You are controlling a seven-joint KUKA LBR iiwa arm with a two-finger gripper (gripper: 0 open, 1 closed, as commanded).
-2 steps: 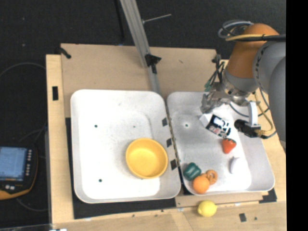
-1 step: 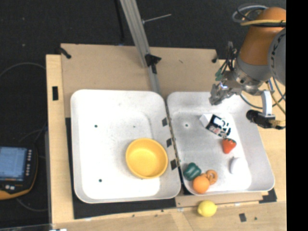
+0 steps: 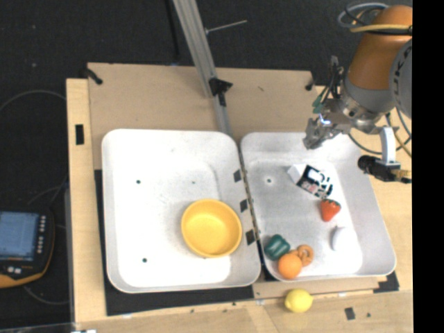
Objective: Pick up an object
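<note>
Hovering hand [image 3: 313,136] above right bin [image 3: 361,252], carton [image 3: 314,180] print unreadable

In the right bin we see a black-and-white carton [image 3: 314,180] lying tilted, a red strawberry [image 3: 330,209] just below it, and a pale grey object [image 3: 337,238]. Near the front edge a green piece [image 3: 277,245] sits beside two oranges [image 3: 295,261]. A yellow bowl [image 3: 211,227] rests upright in the left bin.

Bins [image 3: 139,158] white plastic, matt, speckled. Bowl [image 3: 211,227] at 6 o'clock smooth yellow plastic, slight sheen. Bench [image 3: 146,96] bare wood board. Pole [image 3: 196,37] at 12 o'clock brushed metal.
</note>
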